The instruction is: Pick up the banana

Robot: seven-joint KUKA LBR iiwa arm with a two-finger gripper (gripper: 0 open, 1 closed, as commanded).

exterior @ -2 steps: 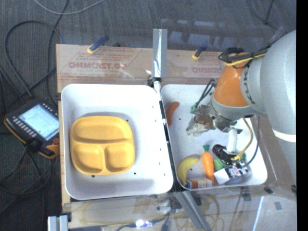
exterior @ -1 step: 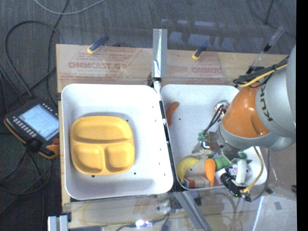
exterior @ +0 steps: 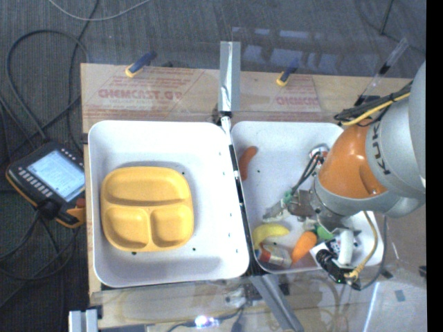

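A handheld control pendant [exterior: 47, 180] with a lit screen lies on the dark floor just left of the left bin [exterior: 208, 144], with black cables looping away above it. The left bin is a shallow white tray on the desk [exterior: 159, 92], and a yellow divided plate [exterior: 147, 207] with three compartments sits flat inside it, toward its left side and well apart from its right wall. Behind the left bin, two yellow-and-blue clamps [exterior: 140, 63] grip the far edge of the desk, and an upright metal post [exterior: 226, 81] stands at that bin's far right corner, where the two bins meet. The right bin [exterior: 277, 137] touches the left bin's right wall. Just beyond that wall, in the right bin's far left part, lies a small orange-red sausage-shaped piece [exterior: 246, 161]. The banana [exterior: 269, 233] lies near the right bin's near edge, a short way from the shared wall, pale yellow and partly tucked under the arm's wrist parts. Touching its near side is a small brownish can-like thing [exterior: 275, 256], and just right of that a carrot [exterior: 303, 246] with a green top rests tilted. The grey arm with its orange band [exterior: 349, 164] covers the right bin's right half, and the claw [exterior: 299, 206] hangs just above and right of the banana; whether it is open or closed, I cannot tell, nor whether anything is in it.
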